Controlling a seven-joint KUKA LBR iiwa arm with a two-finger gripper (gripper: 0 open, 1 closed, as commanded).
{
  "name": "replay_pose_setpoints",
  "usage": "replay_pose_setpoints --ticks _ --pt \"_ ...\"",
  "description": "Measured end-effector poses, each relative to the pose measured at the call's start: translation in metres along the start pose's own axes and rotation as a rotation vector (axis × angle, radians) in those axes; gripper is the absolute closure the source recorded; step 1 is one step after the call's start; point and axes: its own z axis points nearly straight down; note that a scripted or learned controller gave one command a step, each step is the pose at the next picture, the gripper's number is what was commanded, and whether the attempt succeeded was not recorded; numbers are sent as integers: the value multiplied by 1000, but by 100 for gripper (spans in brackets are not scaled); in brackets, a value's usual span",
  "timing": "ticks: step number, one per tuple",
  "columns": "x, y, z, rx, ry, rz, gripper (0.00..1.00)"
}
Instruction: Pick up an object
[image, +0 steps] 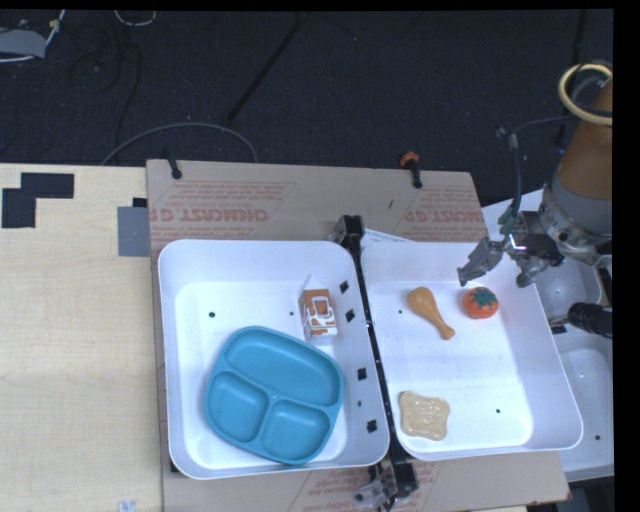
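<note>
My gripper (497, 272) hangs over the back right part of the right bin (540, 345), fingers spread open with nothing between them. Just in front of it a small red tomato (481, 303) with a green top lies on the bin floor. A tan drumstick (431, 312) lies to the tomato's left. Near the front of the same bin is a flat beige cookie-like piece (424, 415). In the left bin (185, 300) there is a blue divided plate (273, 393) and a small orange and white carton (318, 313).
A black divider (365, 340) with clips runs between the two bins. Cardboard (300, 200) lies under the bins at the back. The arm's grey wrist and orange band (585, 165) rise at the right edge, with cables around them.
</note>
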Motion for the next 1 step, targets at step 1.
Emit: replay_pose_setpoints --ticks 1 --pt "0 2 -7 -12 -2 -2 0"
